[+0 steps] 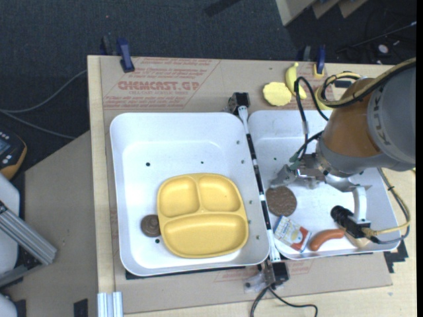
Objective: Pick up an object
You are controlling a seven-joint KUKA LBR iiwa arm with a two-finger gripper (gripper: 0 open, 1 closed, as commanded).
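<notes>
Found brown disc (282, 201) lying flat in right bin (277, 127), close to the wall shared with left bin (125, 150), just below pincer (295, 175) in the view and apart from it; cannot tell how wide pincer stands. Counted in right bin one disc, one small printed packet (291, 232) and one reddish sausage (327, 238), both near front rim. Counted in left bin one yellow divided plate (201, 214) and one second brown disc (151, 225) at its left edge; on bare bench (165, 84) behind, two yellow lumps (277, 93).
</notes>
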